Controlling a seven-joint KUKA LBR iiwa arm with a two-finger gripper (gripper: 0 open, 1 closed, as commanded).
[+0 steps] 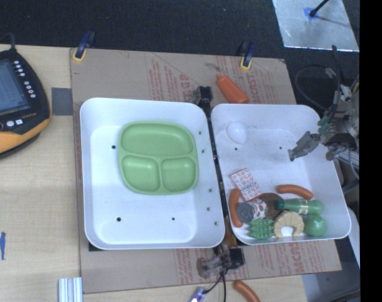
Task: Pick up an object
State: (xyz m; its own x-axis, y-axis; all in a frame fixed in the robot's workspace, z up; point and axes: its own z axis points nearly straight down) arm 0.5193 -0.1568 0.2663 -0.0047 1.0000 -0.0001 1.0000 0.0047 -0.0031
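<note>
Clearly the toy food is heaped tight in the right bin's near corner, so a grab may snag two pieces or slip. The tool hovers above that bin's bare far-right part, gripping nothing; whether it is open I cannot tell.

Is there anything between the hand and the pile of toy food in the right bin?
Nothing visible. The hand hovers over bare floor of the right bin, and the pile of toy food lies toward the near corner. The white egg sits off to the far side, away from that path.
</note>
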